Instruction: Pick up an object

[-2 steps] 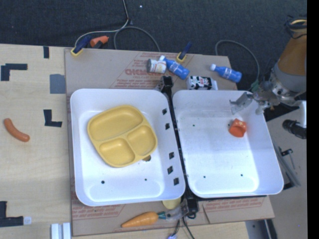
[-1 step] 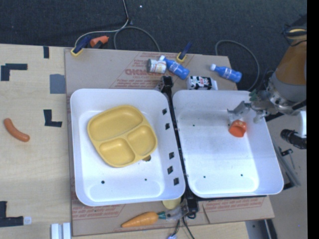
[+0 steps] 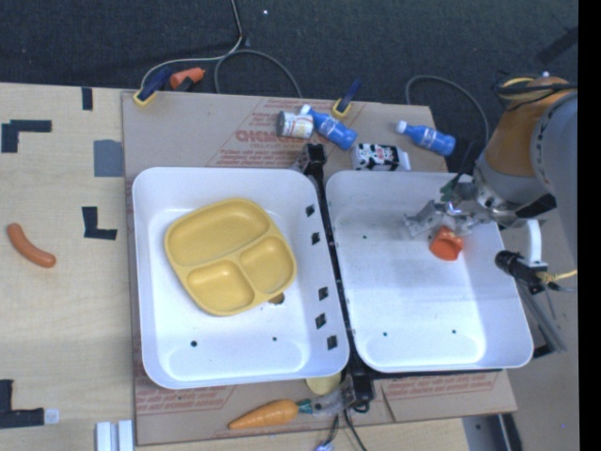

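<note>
A small orange object [image 3: 447, 244] lies in the right bin [image 3: 423, 346], near its back right part. My gripper [image 3: 424, 218] hangs just above and slightly left of it, coming in from the grey arm [image 3: 526, 158] on the right; from this view I cannot say whether it touches the orange object. A yellow divided plate [image 3: 230, 255] rests in the left bin [image 3: 150, 280]. A small dark thing peeks out from under the plate's right edge.
Behind the bins on the cardboard lie a white and blue bottle [image 3: 315, 125], a blue bottle [image 3: 427, 137] and a black-and-white carton [image 3: 380, 157]. A carrot [image 3: 268, 414] lies in front of the bins. A sausage [image 3: 30, 245] lies far left on the bench.
</note>
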Controlling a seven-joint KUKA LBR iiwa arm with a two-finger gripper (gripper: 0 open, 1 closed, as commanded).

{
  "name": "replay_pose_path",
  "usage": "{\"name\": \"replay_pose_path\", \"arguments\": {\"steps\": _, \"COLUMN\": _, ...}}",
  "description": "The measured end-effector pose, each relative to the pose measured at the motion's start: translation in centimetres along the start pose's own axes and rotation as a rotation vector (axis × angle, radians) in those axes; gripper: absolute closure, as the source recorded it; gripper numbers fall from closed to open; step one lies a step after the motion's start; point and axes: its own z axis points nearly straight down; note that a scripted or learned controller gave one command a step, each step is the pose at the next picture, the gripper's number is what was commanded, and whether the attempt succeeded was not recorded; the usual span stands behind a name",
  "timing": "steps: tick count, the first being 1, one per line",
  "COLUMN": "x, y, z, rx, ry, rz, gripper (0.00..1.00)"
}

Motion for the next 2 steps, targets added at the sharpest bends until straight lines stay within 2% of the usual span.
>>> {"name": "replay_pose_path", "arguments": {"steps": 1, "x": -0.9, "y": -9.7, "z": -5.9, "rx": 0.007, "ry": 0.007, "rz": 0.008, "gripper": 0.0}}
{"name": "replay_pose_path", "arguments": {"steps": 2, "x": 0.0, "y": -3.5, "z": 1.7, "rx": 0.002, "ry": 0.005, "rz": 0.0, "gripper": 0.0}}
